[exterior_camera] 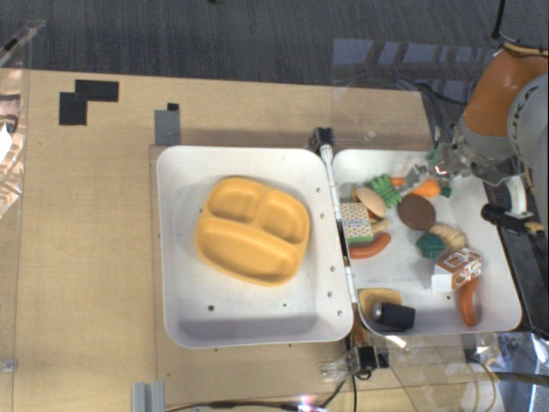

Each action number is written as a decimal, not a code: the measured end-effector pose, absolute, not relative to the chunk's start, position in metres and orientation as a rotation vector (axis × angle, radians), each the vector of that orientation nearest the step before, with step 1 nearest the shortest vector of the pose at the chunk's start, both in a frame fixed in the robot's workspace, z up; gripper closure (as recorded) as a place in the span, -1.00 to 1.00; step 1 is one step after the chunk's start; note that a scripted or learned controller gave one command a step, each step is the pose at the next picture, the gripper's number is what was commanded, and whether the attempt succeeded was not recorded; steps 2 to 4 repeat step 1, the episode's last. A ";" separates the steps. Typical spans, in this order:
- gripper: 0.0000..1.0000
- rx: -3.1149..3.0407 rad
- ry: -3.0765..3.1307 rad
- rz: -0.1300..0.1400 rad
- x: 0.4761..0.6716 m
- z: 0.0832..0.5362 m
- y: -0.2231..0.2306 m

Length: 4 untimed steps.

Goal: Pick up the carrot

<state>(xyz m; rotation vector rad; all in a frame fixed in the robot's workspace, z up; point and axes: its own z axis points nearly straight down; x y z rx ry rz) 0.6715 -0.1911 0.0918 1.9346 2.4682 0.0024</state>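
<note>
The carrot [425,189], a small orange piece with a green tip, lies near the back of the right bin [497,239], just behind a brown disc [417,212]. My gripper [439,165] reaches in from the right and hangs directly over the carrot's far end, very close to it. The grey wrist and orange band [502,93] rise above it at the upper right. Whether the gripper touches the carrot is too small to tell.
The right bin also holds a green piece [383,189], a tan slice [371,200], a patterned box [355,221], a red sausage [371,246], a teal piece [431,244], a small carton [459,269], an orange sausage [468,303] and a black item [395,316]. A yellow divided plate [254,230] sits in the left bin [184,316].
</note>
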 end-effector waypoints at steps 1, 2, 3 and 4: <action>1.00 1.924 2.468 0.002 0.673 0.103 -0.191; 1.00 1.924 2.468 0.002 0.673 0.103 -0.191; 1.00 1.924 2.468 0.002 0.673 0.103 -0.191; 1.00 1.924 2.468 0.002 0.673 0.103 -0.191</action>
